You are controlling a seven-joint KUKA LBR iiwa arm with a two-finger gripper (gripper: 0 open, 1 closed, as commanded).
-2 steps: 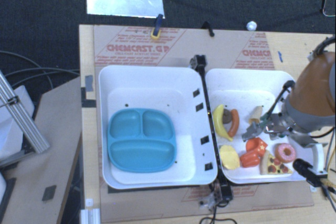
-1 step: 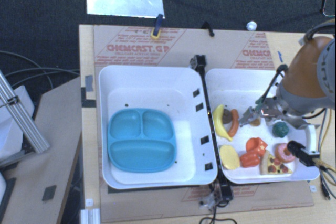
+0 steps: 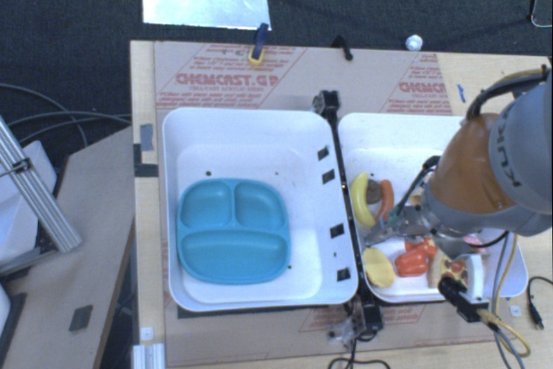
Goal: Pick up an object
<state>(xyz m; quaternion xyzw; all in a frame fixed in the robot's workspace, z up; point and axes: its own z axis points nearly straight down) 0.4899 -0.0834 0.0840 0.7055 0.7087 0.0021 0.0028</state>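
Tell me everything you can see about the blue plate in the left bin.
The blue plate is a light blue divided tray with rounded corners, looking like smooth plastic. It has three compartments: two small at the far side, one wide near the camera. It lies flat on the floor of the left bin. Nothing lies on it.

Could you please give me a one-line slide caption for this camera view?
Grey, orange-banded arm reaching into the right white bin of toy food; a compartmented blue plastic plate lies in the left white bin.

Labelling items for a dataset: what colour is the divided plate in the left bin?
Light blue; the divided plate shows clearly in the camera view.
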